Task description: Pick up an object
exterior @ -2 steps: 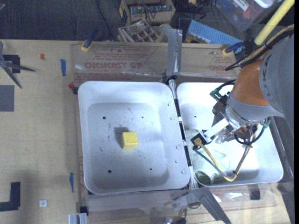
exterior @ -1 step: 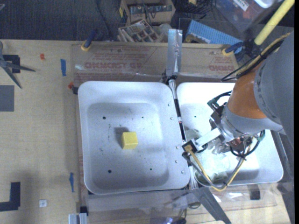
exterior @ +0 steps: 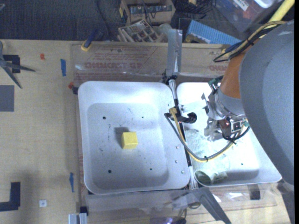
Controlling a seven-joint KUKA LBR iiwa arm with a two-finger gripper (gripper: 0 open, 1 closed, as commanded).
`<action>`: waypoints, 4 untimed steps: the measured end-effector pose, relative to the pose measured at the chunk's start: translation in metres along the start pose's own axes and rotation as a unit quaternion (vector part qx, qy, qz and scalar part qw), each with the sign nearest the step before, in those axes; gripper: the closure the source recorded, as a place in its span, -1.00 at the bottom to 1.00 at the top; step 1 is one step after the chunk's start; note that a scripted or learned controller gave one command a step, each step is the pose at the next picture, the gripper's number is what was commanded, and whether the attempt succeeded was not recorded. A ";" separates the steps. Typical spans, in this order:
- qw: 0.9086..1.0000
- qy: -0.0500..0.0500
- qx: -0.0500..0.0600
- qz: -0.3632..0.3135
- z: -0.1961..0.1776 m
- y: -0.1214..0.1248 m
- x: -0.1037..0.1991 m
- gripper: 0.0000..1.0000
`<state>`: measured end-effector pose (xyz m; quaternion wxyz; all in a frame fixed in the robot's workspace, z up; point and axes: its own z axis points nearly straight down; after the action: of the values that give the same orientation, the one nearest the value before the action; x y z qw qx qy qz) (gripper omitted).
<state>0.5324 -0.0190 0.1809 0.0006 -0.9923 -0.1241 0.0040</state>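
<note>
Camera view — one entry, taken from above at a slant.

Left bin [exterior: 93, 97]: a yellow block [exterior: 130, 140] is seen lying alone near the middle of the floor, a little toward 5 o'clock from centre, touching no wall.

Right bin [exterior: 261, 171]: the gripper [exterior: 219, 127] is held low over the floor, at 3 o'clock from the block and well apart from it, across the divider between the bins. Whether it is open or closed cannot be told; nothing is seen held in it.

A greenish roll-like item [exterior: 209, 176] is noted at the right bin's near-left corner, at about 6 o'clock from the gripper; its nature cannot be made out.

Step in hand — judged to be the approach, with no object yet secured. The next move is judged to call for a descent squarely onto a chosen object.
</note>
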 end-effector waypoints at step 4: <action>0.997 -0.001 0.001 -0.079 0.000 0.011 0.068 1.00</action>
<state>0.6007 -0.0131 0.1808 0.0015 -0.9793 -0.2025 0.0049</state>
